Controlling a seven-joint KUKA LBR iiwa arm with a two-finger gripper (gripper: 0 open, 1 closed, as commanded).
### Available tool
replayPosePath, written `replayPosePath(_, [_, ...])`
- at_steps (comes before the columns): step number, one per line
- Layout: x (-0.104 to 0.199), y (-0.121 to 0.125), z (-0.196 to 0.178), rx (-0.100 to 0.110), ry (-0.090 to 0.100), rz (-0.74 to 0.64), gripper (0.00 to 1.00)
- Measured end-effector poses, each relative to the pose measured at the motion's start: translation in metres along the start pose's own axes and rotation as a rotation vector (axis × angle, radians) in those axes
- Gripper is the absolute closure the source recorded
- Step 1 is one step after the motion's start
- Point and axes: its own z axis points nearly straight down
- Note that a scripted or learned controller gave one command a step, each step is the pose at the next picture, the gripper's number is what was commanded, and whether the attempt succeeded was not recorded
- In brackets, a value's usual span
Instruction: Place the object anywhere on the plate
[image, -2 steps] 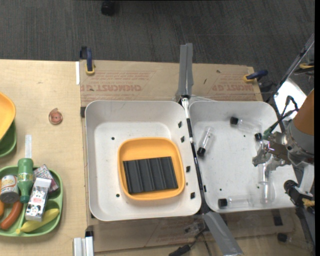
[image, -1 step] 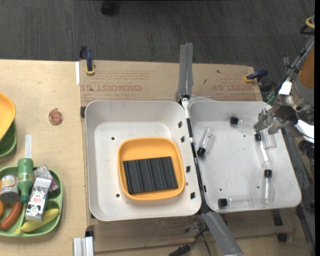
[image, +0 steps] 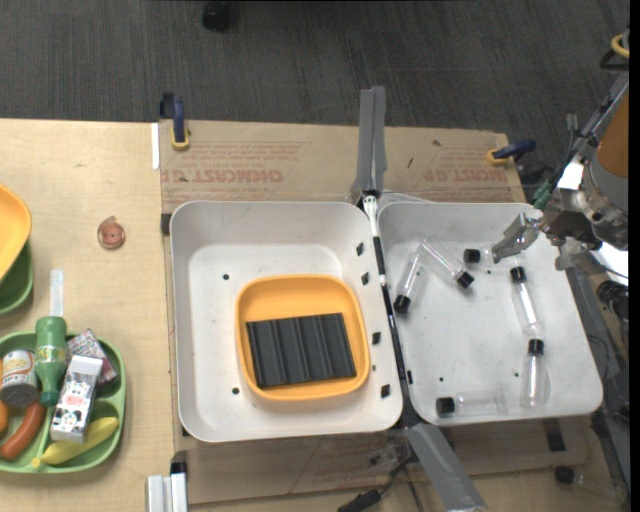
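Nearest the camera, at the front edge of the right bin (image: 590, 395), a clear tube with a black cap (image: 470, 405) lies along the bin's front wall, its cap pointing left. Further back lie more capped tubes: one near the right wall (image: 536, 372) and another above it (image: 524, 298), both running roughly front to back, and one slanted by the divider (image: 408, 282). A bent tube (image: 445, 262) sits just left of the gripper (image: 512, 238), which hangs at the bin's back right with its fingers spread and nothing between them. The tube with its cap at the top, just below and slightly right of the gripper, looks the nearest target; its long axis runs front to back. The orange plate (image: 300, 290) with its black ridged insert (image: 302, 350) waits in the left bin (image: 190, 330), well to the left, so any carry must cross the divider
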Motion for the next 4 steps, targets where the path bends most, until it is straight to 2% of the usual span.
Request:
replayPosePath(1, [-0.07,0.004,-0.066,-0.003,-0.001,-0.259,0.0])
replayPosePath(2, [-0.084,0.012,-0.17,-0.002,0.0,-0.327,0.0])
replayPosePath(3, [-0.087,-0.011,-0.17,-0.003,0.0,-0.725,0.0])
replayPosePath(4, [-0.093,-0.059,-0.17,-0.004,-0.001,-0.945,0.0])
